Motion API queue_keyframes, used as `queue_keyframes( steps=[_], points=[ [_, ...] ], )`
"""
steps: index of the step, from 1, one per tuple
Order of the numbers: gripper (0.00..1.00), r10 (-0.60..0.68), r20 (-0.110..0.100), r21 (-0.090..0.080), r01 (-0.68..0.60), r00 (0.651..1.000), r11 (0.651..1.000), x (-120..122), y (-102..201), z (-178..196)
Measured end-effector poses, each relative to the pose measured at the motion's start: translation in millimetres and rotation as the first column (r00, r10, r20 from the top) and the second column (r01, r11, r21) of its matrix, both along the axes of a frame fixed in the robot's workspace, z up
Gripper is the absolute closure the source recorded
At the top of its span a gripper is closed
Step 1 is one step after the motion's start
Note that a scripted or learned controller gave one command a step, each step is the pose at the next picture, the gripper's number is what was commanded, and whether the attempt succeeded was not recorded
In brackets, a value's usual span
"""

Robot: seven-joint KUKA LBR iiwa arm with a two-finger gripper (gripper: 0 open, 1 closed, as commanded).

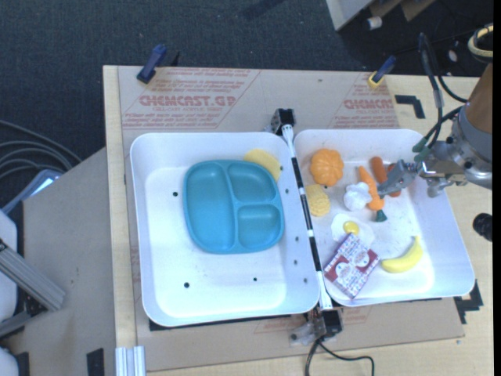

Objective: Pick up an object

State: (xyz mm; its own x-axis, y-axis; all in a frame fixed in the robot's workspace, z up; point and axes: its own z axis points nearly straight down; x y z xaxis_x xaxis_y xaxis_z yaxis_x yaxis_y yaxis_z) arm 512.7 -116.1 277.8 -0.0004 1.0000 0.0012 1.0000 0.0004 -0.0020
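The right bin point(450, 233) holds an orange point(326, 167), a carrot point(366, 183) with a dark green end, a small reddish-orange piece point(378, 164), a white lumpy item point(355, 200), a yellow ridged item point(317, 200), a fried egg point(347, 227), a red and white packet point(351, 264) and a banana point(405, 258). My gripper point(391, 181) comes in from the right and hangs low over the carrot's right side, just below the reddish-orange piece. I see nothing lifted off the bin floor.
The left bin point(156, 233) carries a blue divided plate point(232, 207), with a yellow item point(264, 161) tucked behind its far right corner. A raised rim point(301, 210) splits the two bins. Blue clamps point(151, 63) sit on the board's far corners.
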Motion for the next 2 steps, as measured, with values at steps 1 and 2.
queue_keyframes(
  steps=[1, 2],
  points=[
    [0.00, -0.001, -0.002, 0.000, 0.001, 1.000, 1.000, 55, -6, -185],
    [1.00, -0.002, 0.001, 0.000, 0.002, 1.000, 1.000, 56, -6, -174]
  ],
)
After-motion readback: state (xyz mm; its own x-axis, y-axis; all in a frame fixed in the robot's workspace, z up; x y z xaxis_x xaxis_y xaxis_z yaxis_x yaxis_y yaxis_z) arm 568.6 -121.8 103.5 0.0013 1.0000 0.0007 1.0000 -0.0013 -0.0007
